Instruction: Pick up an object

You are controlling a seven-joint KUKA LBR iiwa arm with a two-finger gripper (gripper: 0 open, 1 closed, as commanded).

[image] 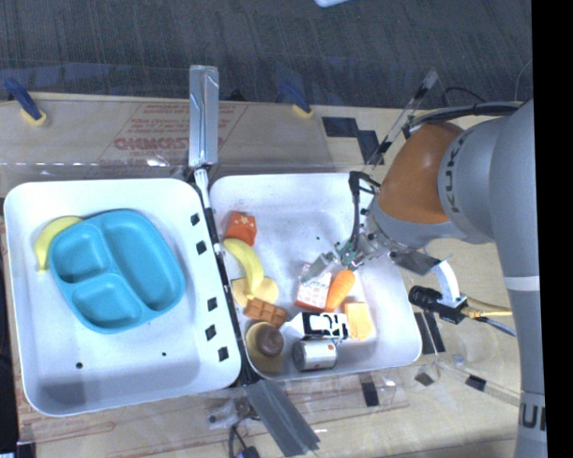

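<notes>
My gripper (349, 255) is low in the right bin (295, 197), just above and to the right of a heap of small objects. Right below it lie an orange carrot (338, 289) and a red and white carton (313, 292). Nothing shows in its grasp. Further left are a yellow banana (246, 263), a red box (240, 227) and a brown waffle piece (264, 312). Toward the front edge sit a yellow block (359, 319), a black and white item (325, 325), a silver can (316, 354) and a brown cup (265, 342).
The left bin (48, 373) holds a blue divided plate (119, 267) with a yellow banana-shaped piece (50, 237) tucked at its left side. The grey arm with its orange band (421, 186) leans over the right bin's right wall. Cables and clamps lie beside that wall.
</notes>
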